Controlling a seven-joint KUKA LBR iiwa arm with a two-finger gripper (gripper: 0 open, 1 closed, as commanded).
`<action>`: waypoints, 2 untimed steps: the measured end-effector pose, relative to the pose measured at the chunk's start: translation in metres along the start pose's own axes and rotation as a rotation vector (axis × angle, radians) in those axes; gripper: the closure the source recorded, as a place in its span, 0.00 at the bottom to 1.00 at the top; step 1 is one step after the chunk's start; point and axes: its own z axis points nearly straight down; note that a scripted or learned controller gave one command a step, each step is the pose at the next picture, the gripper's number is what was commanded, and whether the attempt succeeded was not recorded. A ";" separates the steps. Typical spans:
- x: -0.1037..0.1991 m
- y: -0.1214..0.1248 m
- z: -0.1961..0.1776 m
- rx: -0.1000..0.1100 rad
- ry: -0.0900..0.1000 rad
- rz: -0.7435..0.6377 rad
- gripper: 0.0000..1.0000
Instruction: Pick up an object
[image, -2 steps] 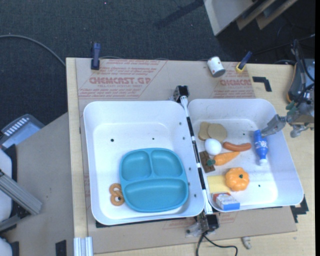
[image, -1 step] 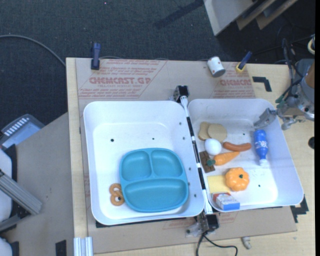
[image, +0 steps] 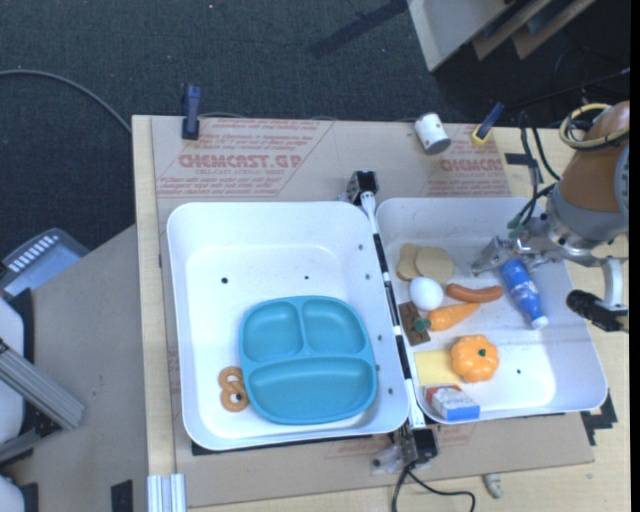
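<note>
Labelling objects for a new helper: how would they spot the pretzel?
Look in the left bin, at the blue divided plate. The pretzel lies against its lower left edge: small, brown, knot-shaped, and apart from the plate the bin's sole item.

Arm reached in over right bin; blue bottle lay tilted below the wrist. Same bin held sausage, carrot, egg, pumpkin. Left bin held blue divided plate with pretzel beside it.
</note>
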 end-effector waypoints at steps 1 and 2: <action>0.000 -0.020 -0.001 -0.004 -0.002 0.000 0.00; -0.003 -0.020 -0.010 -0.005 -0.009 0.001 1.00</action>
